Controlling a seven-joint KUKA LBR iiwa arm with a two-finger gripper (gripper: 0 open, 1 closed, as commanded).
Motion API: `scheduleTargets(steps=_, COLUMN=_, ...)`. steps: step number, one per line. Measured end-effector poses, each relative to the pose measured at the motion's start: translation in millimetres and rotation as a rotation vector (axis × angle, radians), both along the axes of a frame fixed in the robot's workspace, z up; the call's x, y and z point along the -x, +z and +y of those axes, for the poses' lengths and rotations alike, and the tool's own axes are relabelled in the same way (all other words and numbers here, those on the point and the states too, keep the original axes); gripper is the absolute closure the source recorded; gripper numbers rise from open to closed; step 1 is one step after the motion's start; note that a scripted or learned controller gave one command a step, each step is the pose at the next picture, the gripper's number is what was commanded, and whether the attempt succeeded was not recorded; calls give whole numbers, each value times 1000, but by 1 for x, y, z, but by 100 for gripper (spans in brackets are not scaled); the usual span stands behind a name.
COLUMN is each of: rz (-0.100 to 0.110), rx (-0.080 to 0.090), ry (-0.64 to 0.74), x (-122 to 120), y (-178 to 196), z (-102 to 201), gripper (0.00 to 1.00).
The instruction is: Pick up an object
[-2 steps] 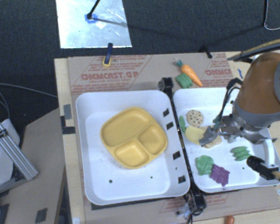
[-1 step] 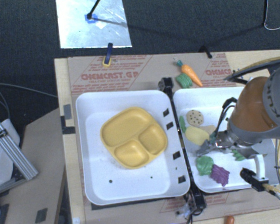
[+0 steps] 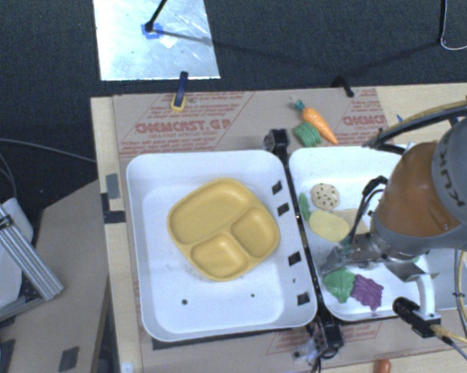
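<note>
From the overhead camera, the counter (image 3: 118,255) carries a printed cardboard sheet (image 3: 212,120) and two shallow white plastic bins side by side; the left bin (image 3: 159,308) holds a smooth yellow divided plate (image 3: 223,228), rounded and moulded into three compartments, lying slightly askew near the bin's centre; the right bin (image 3: 352,158) holds several toy foods: a round tan cookie (image 3: 324,195) with dark specks, at 6 o'clock from it and just beside it a pale yellow oval piece (image 3: 328,225) with a matte surface, further toward 6 o'clock a green leafy piece (image 3: 338,284), and touching that at its 3 o'clock a purple knobbly piece (image 3: 368,292); an orange toy carrot (image 3: 319,123) with a green top lies on the cardboard at 12 o'clock of the right bin; the arm (image 3: 436,198), grey with a glossy orange band, comes in from 3 o'clock and bends low over the right bin; its gripper (image 3: 341,257) sits between the yellow oval and the green piece, the jaws too obscured to tell whether they are spread or closed.
</note>
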State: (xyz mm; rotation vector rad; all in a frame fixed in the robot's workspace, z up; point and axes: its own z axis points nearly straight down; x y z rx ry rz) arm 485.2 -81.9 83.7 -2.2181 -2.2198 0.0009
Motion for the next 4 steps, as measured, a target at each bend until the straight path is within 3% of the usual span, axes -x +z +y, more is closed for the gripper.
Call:
scheduleTargets(steps=1, rz=-6, rx=1, ry=0, x=-3, y=11, z=-1, gripper=100)
scheduleTargets(steps=2, rz=-14, rx=-3, ry=13, x=-4, y=105, z=86, gripper=100)
scheduleTargets(steps=3, rz=-11, rx=-3, ry=14, x=-2, y=171, z=165, gripper=100)
scheduleTargets(steps=4, rz=-11, rx=-2, ry=10, x=-2, y=240, z=204, gripper=100)
